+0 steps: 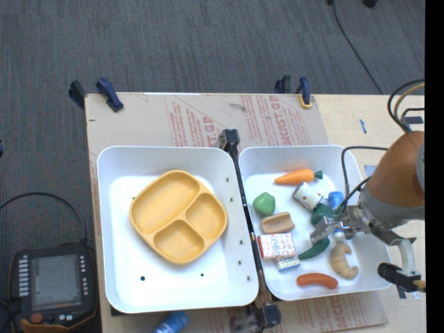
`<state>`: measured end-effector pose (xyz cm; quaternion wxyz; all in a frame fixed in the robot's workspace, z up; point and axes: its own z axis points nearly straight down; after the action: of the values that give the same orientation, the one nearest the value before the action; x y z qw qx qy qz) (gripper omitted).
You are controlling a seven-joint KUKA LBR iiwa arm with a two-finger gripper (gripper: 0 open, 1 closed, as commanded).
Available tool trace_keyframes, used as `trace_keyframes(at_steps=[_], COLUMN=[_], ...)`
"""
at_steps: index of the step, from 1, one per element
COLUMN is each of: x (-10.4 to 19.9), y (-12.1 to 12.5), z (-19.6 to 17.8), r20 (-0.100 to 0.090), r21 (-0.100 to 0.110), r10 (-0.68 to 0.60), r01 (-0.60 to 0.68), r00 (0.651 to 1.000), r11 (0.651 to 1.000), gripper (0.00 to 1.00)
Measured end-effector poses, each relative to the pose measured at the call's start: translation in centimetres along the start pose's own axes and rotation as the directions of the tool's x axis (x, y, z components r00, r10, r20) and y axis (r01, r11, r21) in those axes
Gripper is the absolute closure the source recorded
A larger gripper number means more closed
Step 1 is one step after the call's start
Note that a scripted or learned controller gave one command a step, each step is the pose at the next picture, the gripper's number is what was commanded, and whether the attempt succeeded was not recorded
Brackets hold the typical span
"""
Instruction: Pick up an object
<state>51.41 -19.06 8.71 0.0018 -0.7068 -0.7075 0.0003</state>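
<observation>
- Camera view, right bin (350, 159): crowded with toy food — carrot (297, 177) near the far wall, green pepper (263, 202) and hot-dog bun (277, 222) toward the divider, red-and-white packet (277, 245) below them, croissant (342, 259) and red sausage (317, 280) along the near edge.
- Gripper (330, 229) low among the items at the bin's right-centre, beside a dark green piece (313, 248) and a small white box (306, 196); looks placed for a grab at whatever lies under it.
- Spread or pressed together: cannot tell, tips lost in the clutter; nothing clearly pinched, so no object judged held yet.
- Likely target somewhere in that tight cluster by the tips; neighbours touching or just beside, so a clean single pick looks doubtful.
- Left bin (111, 186): holds a yellow divided plate (177, 216), tilted diagonally, well apart from the arm's work.
- Surface: bins side by side on a cardboard sheet (208, 116) clamped with blue clamps (109, 94) at the far corners.
- Room: grey carpet (173, 40) beyond, handheld pendant (47, 283) at lower left, blue bottle (170, 322) near the front edge.
</observation>
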Motion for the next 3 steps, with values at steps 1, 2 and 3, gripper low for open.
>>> trace_keyframes(at_steps=[1, 2, 3], x=[-0.1, -0.1, -0.2], y=[0.0, 0.0, 0.0], z=[-1.0, -1.0, -2.0], r20=[-0.001, -0.001, -0.002], r21=[0.000, 0.000, -0.001], r10=[0.006, 0.006, 0.009], r01=[-0.006, -0.006, -0.009], r00=[1.000, 1.000, 1.000], r11=[1.000, 1.000, 1.000], gripper=[1.00, 0.00, 1.00])
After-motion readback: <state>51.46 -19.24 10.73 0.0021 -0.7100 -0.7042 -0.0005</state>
